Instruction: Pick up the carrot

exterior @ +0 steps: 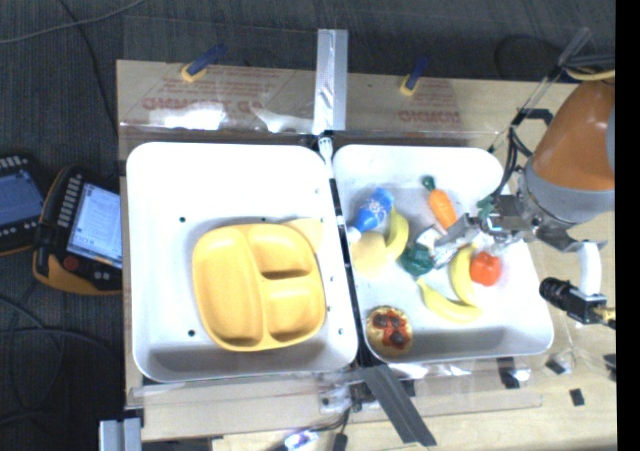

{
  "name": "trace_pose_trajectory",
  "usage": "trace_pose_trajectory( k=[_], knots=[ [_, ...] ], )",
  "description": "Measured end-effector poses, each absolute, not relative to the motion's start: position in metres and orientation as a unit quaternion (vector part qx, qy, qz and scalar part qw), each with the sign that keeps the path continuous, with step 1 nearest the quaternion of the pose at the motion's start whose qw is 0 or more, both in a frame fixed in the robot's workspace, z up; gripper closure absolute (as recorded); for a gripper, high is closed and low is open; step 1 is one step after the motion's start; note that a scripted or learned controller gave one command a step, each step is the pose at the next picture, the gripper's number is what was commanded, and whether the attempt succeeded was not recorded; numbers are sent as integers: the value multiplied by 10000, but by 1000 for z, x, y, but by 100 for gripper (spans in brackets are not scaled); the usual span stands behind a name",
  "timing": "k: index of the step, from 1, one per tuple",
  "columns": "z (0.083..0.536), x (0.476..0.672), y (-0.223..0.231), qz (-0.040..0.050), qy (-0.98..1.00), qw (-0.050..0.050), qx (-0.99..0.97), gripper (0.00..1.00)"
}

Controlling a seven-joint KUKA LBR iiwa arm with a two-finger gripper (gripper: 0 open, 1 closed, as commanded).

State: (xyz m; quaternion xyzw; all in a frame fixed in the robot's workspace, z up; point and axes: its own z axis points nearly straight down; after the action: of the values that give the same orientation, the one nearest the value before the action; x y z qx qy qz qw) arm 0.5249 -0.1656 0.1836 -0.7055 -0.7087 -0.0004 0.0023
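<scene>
The carrot (441,207), small and orange with a green top, lies in the back middle of the right bin (520,334). My gripper (447,236) reaches in from the right and sits just in front of the carrot, low over the bin floor. It is beside a dark green toy (415,260). Nothing shows as held in it.
Around the gripper the right bin holds two yellow bananas (458,284), a red fruit (485,269), a blue object (375,209), a pale yellow fruit (368,252) and a round brown pastry (388,328). The left bin (160,189) holds a yellow divided plate (260,284).
</scene>
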Motion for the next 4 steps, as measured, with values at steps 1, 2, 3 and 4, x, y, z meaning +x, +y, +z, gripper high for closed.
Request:
trace_pose_trajectory(
  k=[1,2,3,4],
  knots=[
    [291,533,-128,13,-5981,-1,-8014,0],
    [228,575,-161,21,-7144,3,-6997,0],
    [288,617,-161,22,-6266,-8,-7793,0],
    [153,623,-174,32,-5825,1,-8128,0]
  ],
)
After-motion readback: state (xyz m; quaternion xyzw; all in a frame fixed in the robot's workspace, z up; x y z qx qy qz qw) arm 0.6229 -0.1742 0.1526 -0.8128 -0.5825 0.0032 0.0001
